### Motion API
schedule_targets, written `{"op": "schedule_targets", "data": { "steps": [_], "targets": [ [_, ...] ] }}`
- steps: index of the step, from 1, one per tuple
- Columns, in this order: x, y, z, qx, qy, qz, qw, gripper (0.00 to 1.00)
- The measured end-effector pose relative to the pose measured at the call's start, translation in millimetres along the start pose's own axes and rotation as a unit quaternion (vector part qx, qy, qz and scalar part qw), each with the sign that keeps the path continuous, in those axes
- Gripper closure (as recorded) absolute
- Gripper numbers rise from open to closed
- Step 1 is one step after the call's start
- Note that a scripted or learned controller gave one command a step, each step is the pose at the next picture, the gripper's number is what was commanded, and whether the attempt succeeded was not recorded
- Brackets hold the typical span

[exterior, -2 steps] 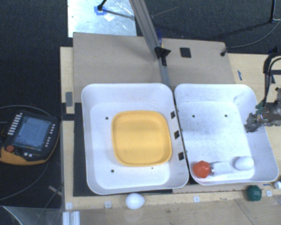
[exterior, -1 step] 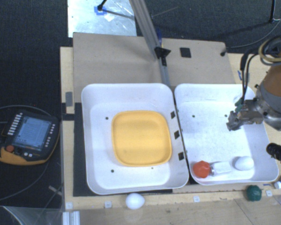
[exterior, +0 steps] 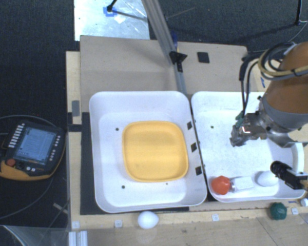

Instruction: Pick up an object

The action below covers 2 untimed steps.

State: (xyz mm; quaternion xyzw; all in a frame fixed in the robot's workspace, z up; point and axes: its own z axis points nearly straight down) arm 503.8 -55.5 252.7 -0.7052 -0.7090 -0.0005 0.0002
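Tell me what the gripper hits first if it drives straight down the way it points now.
Probably bare floor of the right bin: the gripper hangs over an open patch, apart from the orange ball. Depth is unclear.

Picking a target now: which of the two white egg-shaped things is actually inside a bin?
The white egg in the right bin, near its lower right corner. The other egg lies outside, below the left bin.

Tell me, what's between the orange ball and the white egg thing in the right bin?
A small white block lies between the orange ball and the white egg, seen in the camera view.
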Motion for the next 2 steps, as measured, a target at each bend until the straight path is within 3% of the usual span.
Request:
{"op": "schedule_targets", "data": {
  "steps": [2],
  "targets": [
    [98.7,16.9,6.4,0.0,0.0,0.0,1.0,1.0]
  ]
}}
